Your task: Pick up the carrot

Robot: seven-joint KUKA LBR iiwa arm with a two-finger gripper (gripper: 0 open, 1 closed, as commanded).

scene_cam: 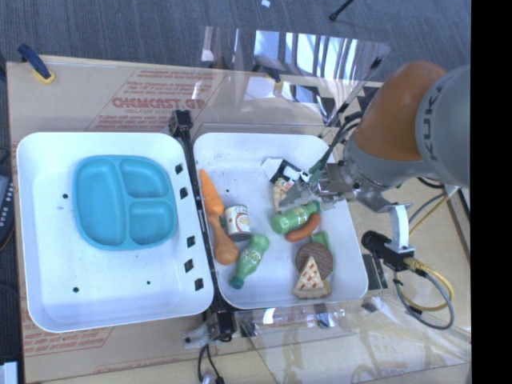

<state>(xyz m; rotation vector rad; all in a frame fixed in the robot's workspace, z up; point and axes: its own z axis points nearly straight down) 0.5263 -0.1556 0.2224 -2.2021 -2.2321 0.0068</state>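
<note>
You see the gripper (306, 184) over the right bin (344, 242), its grip state impossible to tell, well apart from the carrot (213, 198) by the can (237, 221).

Both bins (32, 238) look like smooth white plastic with a slight sheen, and the blue tray (126, 200) is matt plastic. The carrot (213, 198) is smooth orange plastic — the green bottle (250, 259) glossier. The desk (104, 106) is covered in printed brown cardboard — dull and flat.
</note>
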